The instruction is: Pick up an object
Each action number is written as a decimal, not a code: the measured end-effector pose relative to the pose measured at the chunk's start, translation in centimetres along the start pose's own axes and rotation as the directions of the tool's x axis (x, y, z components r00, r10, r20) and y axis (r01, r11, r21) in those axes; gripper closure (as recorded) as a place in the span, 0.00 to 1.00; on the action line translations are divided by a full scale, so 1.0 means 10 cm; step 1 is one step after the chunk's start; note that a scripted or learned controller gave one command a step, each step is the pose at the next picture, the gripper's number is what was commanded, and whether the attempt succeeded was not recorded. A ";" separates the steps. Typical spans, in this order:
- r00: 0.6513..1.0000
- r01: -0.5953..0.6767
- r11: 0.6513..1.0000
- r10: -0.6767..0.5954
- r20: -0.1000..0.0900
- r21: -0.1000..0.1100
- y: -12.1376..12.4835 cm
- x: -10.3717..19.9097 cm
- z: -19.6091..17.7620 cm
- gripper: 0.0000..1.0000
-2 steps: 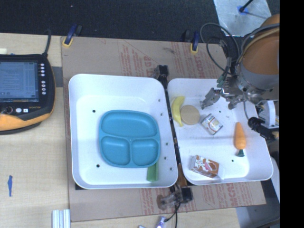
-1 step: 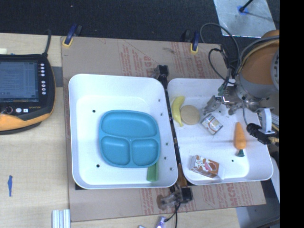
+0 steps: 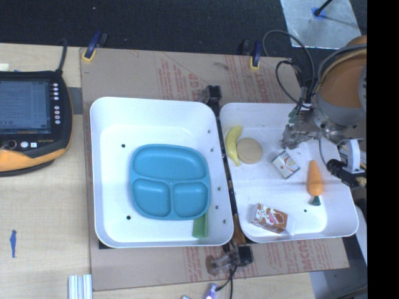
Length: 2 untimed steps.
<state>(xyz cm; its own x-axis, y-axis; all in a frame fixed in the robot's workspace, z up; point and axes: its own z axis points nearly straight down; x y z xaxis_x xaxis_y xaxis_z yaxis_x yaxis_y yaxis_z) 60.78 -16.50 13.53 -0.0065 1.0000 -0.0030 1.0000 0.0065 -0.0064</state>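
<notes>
My gripper (image 3: 292, 138) hangs over the upper middle of the right bin (image 3: 336, 226), with the grey arm and its orange band (image 3: 343, 83) coming in from the right. Just below the gripper tip lies a small white and brown box (image 3: 285, 164); I see a small gap between them. A yellow banana (image 3: 232, 144) and a round beige bun (image 3: 250, 150) lie to the gripper's left. An orange carrot (image 3: 315, 179) lies at the lower right, and a brown and white packet (image 3: 269, 218) sits near the front wall.
The left bin (image 3: 109, 129) holds a blue divided plate (image 3: 169, 180) and a green piece (image 3: 199, 227) against its front right corner. A tablet controller (image 3: 28, 117) rests on the bench at far left. Cables loop behind the right bin.
</notes>
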 end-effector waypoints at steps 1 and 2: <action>1.000 -0.001 1.000 0.001 -0.002 -0.002 -0.55 -0.08 0.37 1.00; 1.000 -0.001 1.000 0.001 -0.002 -0.003 -0.55 -0.08 0.37 0.00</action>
<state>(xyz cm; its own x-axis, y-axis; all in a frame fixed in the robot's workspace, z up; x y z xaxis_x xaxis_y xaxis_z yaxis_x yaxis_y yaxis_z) 55.30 -17.33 9.89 -0.0051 1.0000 -0.0011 1.0000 0.0050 -0.0037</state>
